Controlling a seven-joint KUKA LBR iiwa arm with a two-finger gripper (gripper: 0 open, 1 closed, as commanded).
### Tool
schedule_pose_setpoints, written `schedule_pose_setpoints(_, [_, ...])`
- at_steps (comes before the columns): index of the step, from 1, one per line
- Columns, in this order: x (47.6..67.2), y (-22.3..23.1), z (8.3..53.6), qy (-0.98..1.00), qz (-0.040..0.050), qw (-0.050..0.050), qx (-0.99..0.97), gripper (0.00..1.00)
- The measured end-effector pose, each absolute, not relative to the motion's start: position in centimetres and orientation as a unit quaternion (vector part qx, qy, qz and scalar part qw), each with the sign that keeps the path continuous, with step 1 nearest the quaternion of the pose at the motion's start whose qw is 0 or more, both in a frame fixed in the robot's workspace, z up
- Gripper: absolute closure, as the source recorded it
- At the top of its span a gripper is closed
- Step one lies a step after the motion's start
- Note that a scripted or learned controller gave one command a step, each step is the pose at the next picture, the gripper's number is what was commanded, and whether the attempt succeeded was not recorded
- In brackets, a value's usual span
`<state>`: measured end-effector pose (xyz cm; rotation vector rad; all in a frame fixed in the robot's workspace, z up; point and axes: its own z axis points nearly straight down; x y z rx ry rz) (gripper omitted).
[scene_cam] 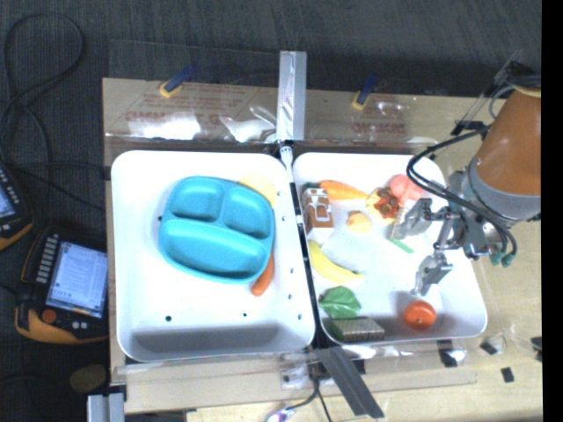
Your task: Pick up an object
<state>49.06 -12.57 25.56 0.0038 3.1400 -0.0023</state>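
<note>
A: Where does the gripper (pixel 421 248) sit?

B: Over the right bin (pixel 466 328), toward its right side. The arm (pixel 515 152) comes in from the right edge, its orange band above the grey wrist. The two fingers (pixel 410 220) stand spread apart, one toward the bin's middle, the other lower, and nothing lies between them.

A: What is within reach?

B: A tomato (pixel 420 314) lies just below the lower finger, near the bin's front wall, apart from it. A pink object (pixel 402 186) and a small red-brown item (pixel 385 202) sit up by the far wall, near the upper finger. An orange carrot-like piece (pixel 339 189) and a brown-and-white box (pixel 317 207) lie toward the divider, with a yellow banana (pixel 331 266) below them, then a green leafy piece (pixel 339 301) and a dark flat block (pixel 356 328) at the front.

A: And the left bin (pixel 132 323)?

B: It bears a blue divided plate (pixel 217 227), tilted. An orange carrot (pixel 262 280) pokes out at its lower right edge, and something yellow (pixel 257 185) shows behind its upper right corner.
</note>
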Motion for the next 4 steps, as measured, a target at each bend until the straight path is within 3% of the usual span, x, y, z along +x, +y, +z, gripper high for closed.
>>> schedule_pose_setpoints(1, [48.5,-10.4,12.8,0.997,-0.0002,0.001,0.081,0.00])
schedule_pose_setpoints(2, [55.7,-12.7,11.8,0.986,-0.0006,0.000,0.165,0.00])
schedule_pose_setpoints(3, [64.3,-13.5,12.2,0.952,-0.0014,0.001,0.307,0.00])
schedule_pose_setpoints(4, [65.0,-12.3,9.0,0.997,-0.0022,0.006,0.080,0.00])
